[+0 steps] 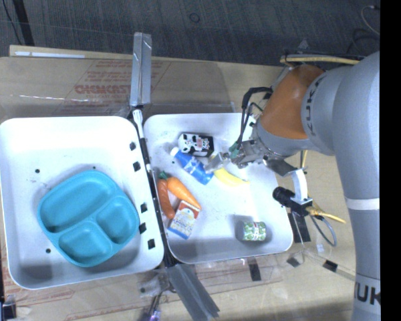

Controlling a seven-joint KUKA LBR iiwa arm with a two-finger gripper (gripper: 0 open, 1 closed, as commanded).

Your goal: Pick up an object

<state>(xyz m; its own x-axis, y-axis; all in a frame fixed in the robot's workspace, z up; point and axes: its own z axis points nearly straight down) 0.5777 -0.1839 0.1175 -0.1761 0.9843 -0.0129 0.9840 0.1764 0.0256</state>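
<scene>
Yellow is the colour to watch here: there's a small banana-looking thing (230, 176) lying in the right bin (207, 243), and the gripper (235, 155) is down low right next to it, just above and touching or nearly touching its top edge. So progress-wise I'd say it's at the reach-in stage, nothing lifted yet. Everything in that bin looks like it's sitting flat on the floor: the blue bottle (192, 167) just left of the gripper, a black-and-white patterned toy (196, 143) behind it, the carrot (182, 190) and a small juice carton (182, 220) over by the left wall, and a green can (253, 231) near the front right. What's left is basically the whole grab and lift.

Honestly I can't tell if the jaws are open or closed, since the tip is small, dark and mixed up with cables and the bulky wrist. It might be going for the bottle rather than the yellow thing, too close to call.

The left bin (27, 139) just has a blue divided tray (87, 217), well away from the action.
</scene>
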